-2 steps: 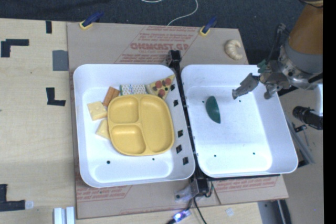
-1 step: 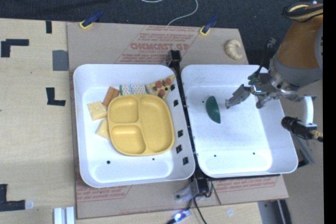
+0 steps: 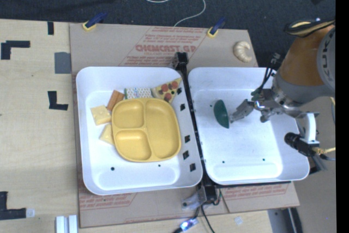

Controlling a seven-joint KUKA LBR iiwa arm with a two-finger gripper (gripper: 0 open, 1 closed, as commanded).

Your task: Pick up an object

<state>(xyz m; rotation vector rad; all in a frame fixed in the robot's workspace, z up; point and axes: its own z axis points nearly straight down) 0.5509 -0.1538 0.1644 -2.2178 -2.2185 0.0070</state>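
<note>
Hand (image 3: 235, 115) beside green object (image 3: 221, 113), right bin (image 3: 245, 172); contact unclear.

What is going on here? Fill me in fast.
A grey KUKA arm reaches in from the right over the right-hand white bin, where its gripper sits right beside a dark green object. Whether it has the object yet cannot be told from this view. The left bin holds a yellow divided tray lying over some small flat items, including tan pieces at its left edge. Nothing is lifted yet.
</note>
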